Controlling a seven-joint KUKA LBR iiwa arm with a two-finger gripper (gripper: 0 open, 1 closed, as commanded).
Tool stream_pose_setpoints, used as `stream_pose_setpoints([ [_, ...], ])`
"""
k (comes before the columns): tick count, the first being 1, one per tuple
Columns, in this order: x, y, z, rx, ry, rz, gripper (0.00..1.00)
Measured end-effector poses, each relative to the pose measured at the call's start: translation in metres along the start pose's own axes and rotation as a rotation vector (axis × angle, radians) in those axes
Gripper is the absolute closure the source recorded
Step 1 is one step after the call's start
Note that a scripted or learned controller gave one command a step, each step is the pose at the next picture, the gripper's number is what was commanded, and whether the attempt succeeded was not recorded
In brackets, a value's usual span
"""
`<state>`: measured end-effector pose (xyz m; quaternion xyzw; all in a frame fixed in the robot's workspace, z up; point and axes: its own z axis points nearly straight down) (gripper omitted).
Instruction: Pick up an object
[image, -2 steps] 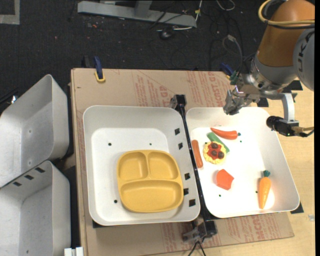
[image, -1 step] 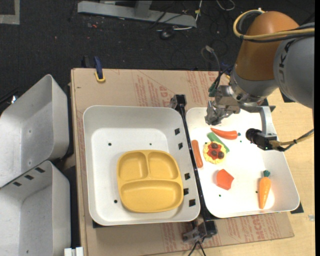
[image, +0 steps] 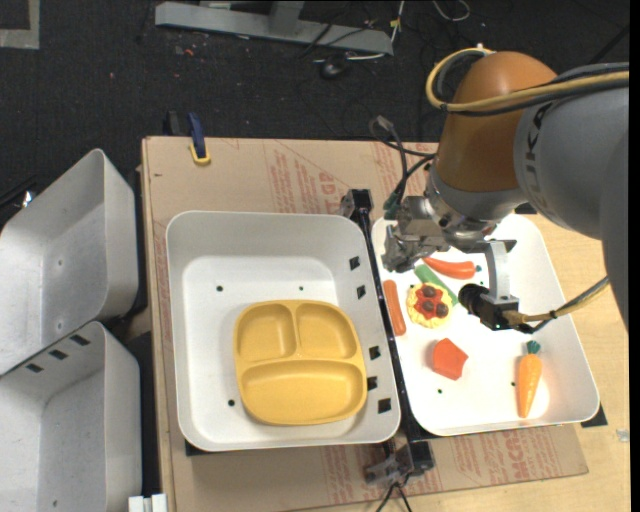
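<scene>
Where the pincer (image: 432, 262) hovers, a red pepper (image: 450, 267) lies.

Single fixed overhead camera, slanting down on both white bins (image: 190, 330).

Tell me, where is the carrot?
The carrot lies in the right bin, near its front right corner, just right of the red block.
</scene>
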<state>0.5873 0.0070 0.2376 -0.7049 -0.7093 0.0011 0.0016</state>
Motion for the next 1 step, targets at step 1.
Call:
stream_pose_setpoints([
  [1,0.0581,-0.0229,-0.0030,-0.001,0.002,-0.002,1.00],
])
